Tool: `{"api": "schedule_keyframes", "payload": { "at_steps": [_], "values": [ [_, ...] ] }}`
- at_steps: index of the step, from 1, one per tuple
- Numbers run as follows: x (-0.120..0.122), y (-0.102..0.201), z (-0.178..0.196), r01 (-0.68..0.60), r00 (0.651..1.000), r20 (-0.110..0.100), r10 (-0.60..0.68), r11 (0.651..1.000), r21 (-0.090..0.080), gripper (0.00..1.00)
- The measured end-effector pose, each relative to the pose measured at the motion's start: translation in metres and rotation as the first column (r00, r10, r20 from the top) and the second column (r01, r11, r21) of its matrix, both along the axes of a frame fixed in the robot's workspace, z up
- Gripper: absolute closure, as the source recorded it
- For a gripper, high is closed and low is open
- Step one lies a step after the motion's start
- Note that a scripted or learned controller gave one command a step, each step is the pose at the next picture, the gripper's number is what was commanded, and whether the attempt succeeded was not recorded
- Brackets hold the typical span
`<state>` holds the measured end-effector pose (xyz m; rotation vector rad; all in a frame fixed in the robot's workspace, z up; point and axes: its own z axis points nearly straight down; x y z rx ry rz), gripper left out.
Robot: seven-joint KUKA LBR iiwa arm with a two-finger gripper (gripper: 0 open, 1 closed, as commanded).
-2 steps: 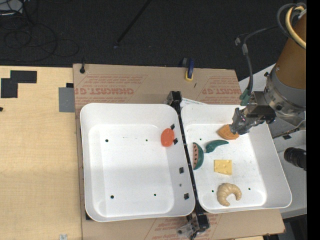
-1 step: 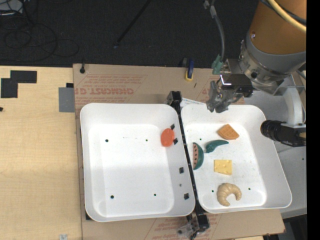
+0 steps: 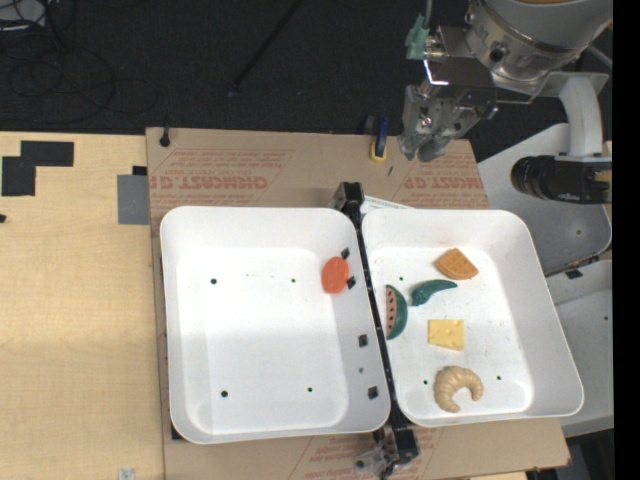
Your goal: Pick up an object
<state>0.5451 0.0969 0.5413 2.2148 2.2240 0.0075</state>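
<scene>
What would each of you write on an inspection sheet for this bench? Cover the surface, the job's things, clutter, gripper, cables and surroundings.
Surface: two white bins, left bin and right bin, on brown cardboard.
Job's things: red-orange piece in left bin; watermelon slice, teal piece, waffle, cheese, croissant in right bin.
Clutter: nothing seen.
Gripper: gripper raised behind the right bin, holding nothing visible.
Cables: black cables on the dark floor.
Surroundings: wooden bench.
</scene>
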Motion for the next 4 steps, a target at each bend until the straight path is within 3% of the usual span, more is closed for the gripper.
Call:
{"api": "schedule_keyframes", "payload": {
  "at_steps": [1,2,3,4],
  "values": [
    [0.053,0.043,-0.006,0.001,1.000,-0.009,-0.001,1.000,-0.002,1.00],
    [0.094,0.105,-0.006,0.000,1.000,-0.011,0.000,1.000,-0.002,1.00],
    [0.047,0.007,-0.002,0.012,1.000,-0.009,-0.012,1.000,-0.005,1.00],
    [0.094,0.046,-0.006,0.002,1.000,-0.010,-0.002,1.000,-0.002,1.00]
  ]
}}
